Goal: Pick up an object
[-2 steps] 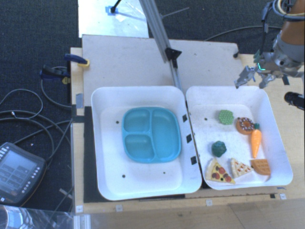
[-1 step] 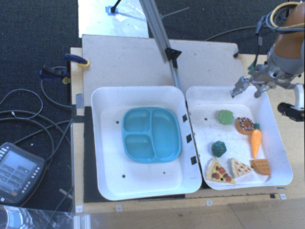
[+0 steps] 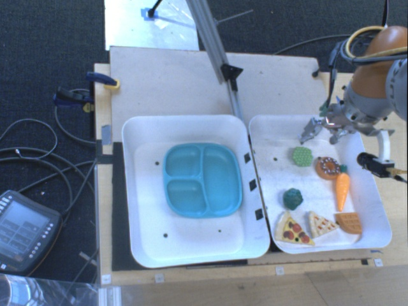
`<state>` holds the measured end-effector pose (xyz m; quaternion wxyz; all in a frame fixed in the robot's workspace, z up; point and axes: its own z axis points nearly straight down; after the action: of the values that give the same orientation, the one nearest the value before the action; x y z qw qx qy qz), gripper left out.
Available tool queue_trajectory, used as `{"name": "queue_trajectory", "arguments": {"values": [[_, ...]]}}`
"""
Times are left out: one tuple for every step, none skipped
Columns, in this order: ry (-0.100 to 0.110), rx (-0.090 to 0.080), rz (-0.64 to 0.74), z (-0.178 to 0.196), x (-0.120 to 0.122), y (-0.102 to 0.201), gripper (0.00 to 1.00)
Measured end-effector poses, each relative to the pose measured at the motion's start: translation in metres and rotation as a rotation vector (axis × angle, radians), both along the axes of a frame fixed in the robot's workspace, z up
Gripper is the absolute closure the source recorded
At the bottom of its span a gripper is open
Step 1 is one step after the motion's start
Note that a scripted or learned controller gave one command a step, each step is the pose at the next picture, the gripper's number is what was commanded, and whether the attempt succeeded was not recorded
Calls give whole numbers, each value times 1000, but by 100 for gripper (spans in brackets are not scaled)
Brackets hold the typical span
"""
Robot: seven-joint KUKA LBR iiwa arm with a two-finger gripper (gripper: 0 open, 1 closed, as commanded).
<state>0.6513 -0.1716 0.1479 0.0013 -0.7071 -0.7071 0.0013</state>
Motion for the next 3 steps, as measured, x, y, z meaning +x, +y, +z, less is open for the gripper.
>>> {"name": "queue_trajectory", "arguments": {"values": [[0,0,0,-52,-1,0,0],[-9,-1,0,-37,2,0,100],[-13,-2,0,26,7,-7,100]]}}
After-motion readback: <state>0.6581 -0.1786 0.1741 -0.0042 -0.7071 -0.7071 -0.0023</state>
